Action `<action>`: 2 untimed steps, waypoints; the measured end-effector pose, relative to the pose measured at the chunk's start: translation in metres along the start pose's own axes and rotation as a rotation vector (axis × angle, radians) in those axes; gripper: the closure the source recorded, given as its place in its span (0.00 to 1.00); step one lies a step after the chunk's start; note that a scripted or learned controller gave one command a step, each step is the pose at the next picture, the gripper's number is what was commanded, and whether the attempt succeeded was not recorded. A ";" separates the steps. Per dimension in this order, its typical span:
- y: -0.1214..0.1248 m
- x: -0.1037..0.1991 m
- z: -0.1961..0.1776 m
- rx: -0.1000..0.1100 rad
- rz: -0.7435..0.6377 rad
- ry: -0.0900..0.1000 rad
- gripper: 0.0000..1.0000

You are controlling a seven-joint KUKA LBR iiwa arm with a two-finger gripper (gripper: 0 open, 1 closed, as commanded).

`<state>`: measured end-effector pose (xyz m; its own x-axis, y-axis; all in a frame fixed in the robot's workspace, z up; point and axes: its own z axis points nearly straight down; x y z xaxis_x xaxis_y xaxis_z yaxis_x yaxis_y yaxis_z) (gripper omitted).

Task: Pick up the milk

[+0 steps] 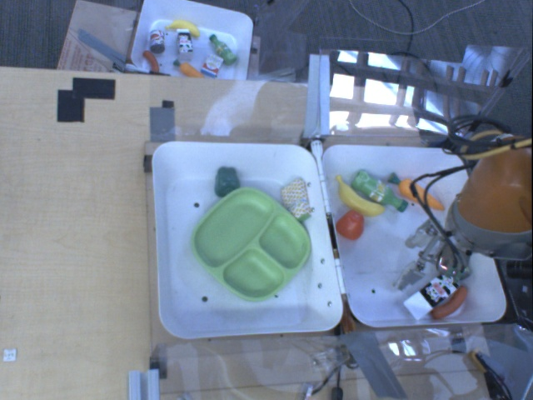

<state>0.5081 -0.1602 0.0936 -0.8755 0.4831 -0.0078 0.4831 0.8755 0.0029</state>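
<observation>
Boxy milk carton (433, 295) beside glossy sausage (450, 304); metal gripper (426, 263) spread open above it.

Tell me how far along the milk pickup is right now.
Done: the gripper has reached into the right bin, just above the milk carton. In hand: nothing visibly held; the carton lies on the bin floor beside a sausage. Left: grasping and lifting the carton.
</observation>
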 end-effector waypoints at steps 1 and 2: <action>-0.028 0.005 -0.072 0.000 -0.176 -0.003 0.00; -0.024 0.001 -0.024 -0.001 -0.320 -0.018 0.00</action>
<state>0.4955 -0.1811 0.1176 -0.9827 0.1835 -0.0258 0.1836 0.9830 -0.0010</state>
